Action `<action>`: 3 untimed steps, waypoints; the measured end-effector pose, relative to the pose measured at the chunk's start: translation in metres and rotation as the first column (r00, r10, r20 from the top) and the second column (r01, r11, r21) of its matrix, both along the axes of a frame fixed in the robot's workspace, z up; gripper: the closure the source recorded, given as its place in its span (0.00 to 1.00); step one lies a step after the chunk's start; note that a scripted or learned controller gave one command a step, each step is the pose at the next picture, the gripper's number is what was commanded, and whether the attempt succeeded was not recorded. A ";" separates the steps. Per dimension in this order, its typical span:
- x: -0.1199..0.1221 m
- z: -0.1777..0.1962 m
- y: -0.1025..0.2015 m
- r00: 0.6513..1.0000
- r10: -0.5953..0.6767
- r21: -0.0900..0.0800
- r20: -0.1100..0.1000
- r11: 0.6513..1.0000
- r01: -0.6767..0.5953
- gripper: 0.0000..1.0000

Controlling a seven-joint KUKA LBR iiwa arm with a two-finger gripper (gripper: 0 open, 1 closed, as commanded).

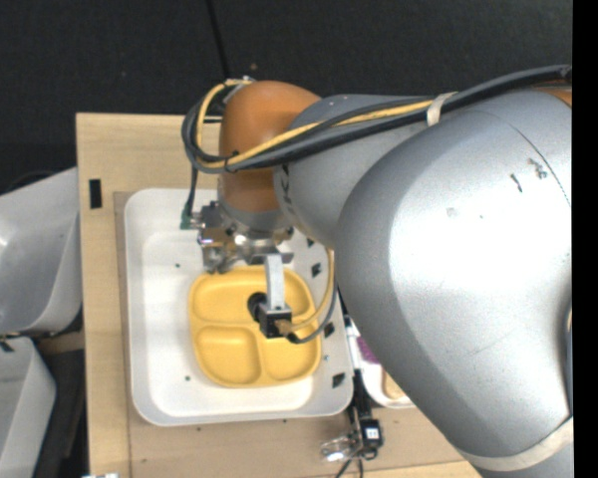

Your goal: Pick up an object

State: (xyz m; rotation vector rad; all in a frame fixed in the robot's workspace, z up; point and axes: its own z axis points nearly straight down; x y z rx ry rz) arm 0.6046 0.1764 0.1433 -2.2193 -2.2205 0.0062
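Note:
A yellow plate with three compartments (234, 352) lies flat in the near half of the left white bin (154, 297). My gripper (237, 255) hangs low over the plate's far rim, under the orange wrist band. The wrist and its fittings hide the gripper's tip and the plate's far edge. Nothing can be seen held.
The big grey arm covers the right half of the view and nearly all of the right bin (387, 396). A small purple and white object (362, 364) peeks out at that bin's left edge. Wooden bench (100, 157) surrounds the bins.

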 end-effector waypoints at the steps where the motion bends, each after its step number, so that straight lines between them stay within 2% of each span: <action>1: -0.003 0.014 0.004 1.000 -0.002 -0.001 0.001 1.000 0.002 1.00; 2: -0.011 0.108 0.038 1.000 0.006 0.006 0.014 1.000 -0.006 1.00; 3: -0.008 0.149 -0.005 1.000 -0.003 0.002 0.009 1.000 0.002 1.00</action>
